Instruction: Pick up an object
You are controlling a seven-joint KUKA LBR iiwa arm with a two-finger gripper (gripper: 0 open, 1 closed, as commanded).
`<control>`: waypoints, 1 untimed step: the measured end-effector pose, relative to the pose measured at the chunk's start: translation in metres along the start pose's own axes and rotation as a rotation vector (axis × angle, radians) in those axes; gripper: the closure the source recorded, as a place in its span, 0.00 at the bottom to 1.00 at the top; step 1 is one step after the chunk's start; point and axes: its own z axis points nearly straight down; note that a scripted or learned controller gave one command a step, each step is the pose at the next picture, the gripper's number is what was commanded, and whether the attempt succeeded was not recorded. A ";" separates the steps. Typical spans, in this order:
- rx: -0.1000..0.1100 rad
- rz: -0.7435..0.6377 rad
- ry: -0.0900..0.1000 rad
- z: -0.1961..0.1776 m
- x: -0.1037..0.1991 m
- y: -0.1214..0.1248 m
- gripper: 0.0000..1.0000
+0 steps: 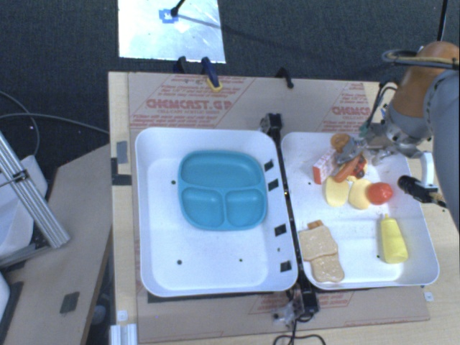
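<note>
Under the claw (357, 152), grip unclear, a small orange-red toy (349, 169).

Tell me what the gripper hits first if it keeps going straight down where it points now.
Most likely the orange-red toy in the right bin, directly under the gripper; depth is unclear from this slanted view.

Blue plate (220, 190), white bins (154, 264), yellow bottle (392, 239), red tomato (380, 192), perhaps tan toast (317, 242)
</note>
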 end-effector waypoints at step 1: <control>-0.004 -0.007 0.006 0.012 0.047 0.001 0.00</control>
